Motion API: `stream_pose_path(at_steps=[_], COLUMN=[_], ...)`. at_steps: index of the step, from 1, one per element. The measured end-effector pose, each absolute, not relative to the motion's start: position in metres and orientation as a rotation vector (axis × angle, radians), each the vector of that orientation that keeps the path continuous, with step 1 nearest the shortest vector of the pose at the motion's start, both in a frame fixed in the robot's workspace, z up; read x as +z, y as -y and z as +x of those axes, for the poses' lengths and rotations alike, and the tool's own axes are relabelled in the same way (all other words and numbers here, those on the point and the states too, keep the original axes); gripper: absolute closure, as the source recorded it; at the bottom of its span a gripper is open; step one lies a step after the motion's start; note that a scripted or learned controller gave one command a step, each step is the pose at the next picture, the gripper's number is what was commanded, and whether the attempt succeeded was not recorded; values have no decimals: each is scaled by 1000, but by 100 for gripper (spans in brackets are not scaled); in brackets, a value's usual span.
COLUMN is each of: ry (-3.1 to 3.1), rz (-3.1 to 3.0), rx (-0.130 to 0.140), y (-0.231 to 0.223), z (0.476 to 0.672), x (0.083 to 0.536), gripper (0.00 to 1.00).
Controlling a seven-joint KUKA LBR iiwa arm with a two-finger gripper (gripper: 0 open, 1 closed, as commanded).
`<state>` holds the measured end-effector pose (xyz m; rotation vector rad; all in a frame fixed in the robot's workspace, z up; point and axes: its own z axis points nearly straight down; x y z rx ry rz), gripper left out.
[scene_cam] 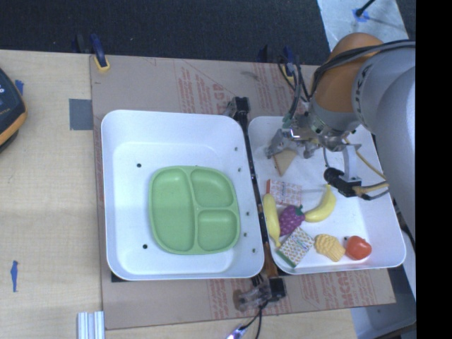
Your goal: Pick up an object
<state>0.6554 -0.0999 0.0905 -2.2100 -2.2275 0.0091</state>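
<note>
A tan wedge-shaped object [284, 161] lies in the right bin [381, 256], toward its far end, and we see the claw [291, 145] just above it; we cannot tell its state. Nearer us lie two bananas [322, 207] [271, 217], purple grapes [290, 219], a corn piece [329, 246] and a tomato [359, 248]. The left bin [120, 189] holds a green divided plate [193, 209].

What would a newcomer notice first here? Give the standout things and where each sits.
The green divided plate lies alone in the left bin. Toy food crowds the right bin: two bananas, purple grapes, corn and a tomato. The arm reaches in from the right, its gripper low over the right bin's far end.
</note>
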Motion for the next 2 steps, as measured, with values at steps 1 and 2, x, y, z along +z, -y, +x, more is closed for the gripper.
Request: stream_pose_path(at_steps=[1,2], ry=[2233,2227], rz=[-2209,-2215], rx=[7,1], y=[101,47], z=[657,632], x=[104,193], gripper=[100,100])
